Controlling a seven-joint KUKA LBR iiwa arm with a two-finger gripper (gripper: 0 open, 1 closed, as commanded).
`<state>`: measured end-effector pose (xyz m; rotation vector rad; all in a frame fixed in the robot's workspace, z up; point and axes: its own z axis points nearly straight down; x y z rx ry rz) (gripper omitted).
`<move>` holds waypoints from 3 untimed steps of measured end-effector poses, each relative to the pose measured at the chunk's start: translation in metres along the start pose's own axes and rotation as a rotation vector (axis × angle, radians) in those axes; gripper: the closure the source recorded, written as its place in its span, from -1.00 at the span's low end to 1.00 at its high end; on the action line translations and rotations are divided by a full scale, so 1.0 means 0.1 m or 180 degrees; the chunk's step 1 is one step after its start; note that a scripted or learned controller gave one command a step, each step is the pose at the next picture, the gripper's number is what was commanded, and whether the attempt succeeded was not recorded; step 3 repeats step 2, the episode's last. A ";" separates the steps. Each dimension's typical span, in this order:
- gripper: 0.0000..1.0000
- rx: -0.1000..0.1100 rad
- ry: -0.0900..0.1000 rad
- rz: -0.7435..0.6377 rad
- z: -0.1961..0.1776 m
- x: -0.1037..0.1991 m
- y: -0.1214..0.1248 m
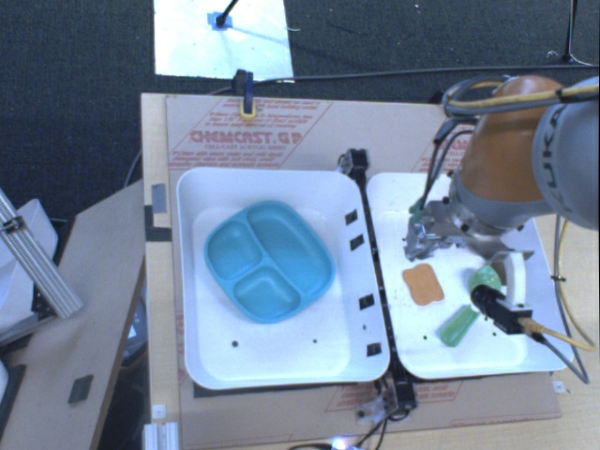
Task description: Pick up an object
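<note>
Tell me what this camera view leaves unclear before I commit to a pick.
- Gripper: too small and dark to read its state.
- Green object: partly covered by the wrist hardware.
- Right bin: far corner hidden behind the arm.

Grey, rounded metal arm [569, 148] with dark lettering on its casing; broad, glossy orange band [506, 162] bulging above the wrist; yellow and dark cables [461, 97] looped over the top of that band and trailing down its side; pale grey wrist housing beneath; silvery, angular metal two-finger gripper [419, 235] of small bare machined parts.
</note>
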<state>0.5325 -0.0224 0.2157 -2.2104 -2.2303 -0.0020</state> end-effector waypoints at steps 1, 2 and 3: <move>1.00 -0.0001 0.0001 -0.0003 0.06 0.49 -0.07; 1.00 -0.0003 0.0005 -0.0009 -0.02 1.12 -0.21; 1.00 -0.0003 0.0005 -0.0009 -0.02 1.12 -0.21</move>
